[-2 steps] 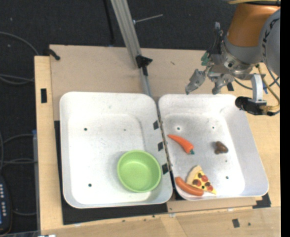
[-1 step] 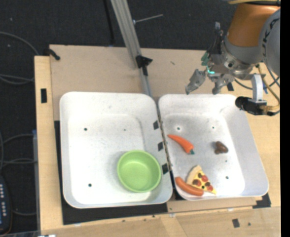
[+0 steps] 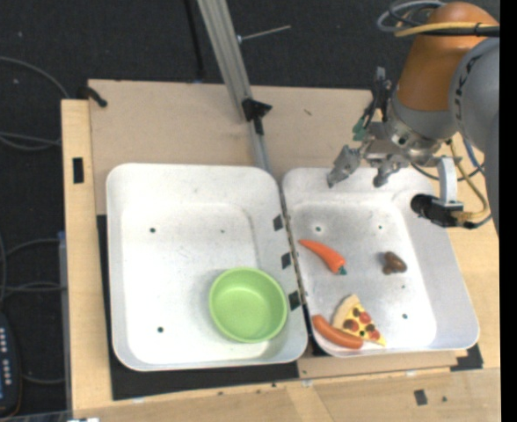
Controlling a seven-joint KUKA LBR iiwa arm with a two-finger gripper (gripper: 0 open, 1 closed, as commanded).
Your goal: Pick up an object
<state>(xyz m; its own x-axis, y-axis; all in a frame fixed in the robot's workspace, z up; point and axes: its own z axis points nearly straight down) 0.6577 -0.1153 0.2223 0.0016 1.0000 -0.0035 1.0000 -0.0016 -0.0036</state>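
While the hand (image 3: 361,175) hangs fingers apart, a carrot (image 3: 323,255), brown lump (image 3: 393,262) and pizza slice (image 3: 357,318) lie below.

A robotics lab: bench (image 3: 179,121) with white bins (image 3: 188,200), loose cables (image 3: 3,69).

Glossy green plastic bowl (image 3: 248,303)

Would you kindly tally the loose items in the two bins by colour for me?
Green: 1, the bowl
Orange: 1, the carrot
Brown: 1, a small lump
Red: 1, the sausage
Yellow with red: 1, the pizza slice
Total: 5
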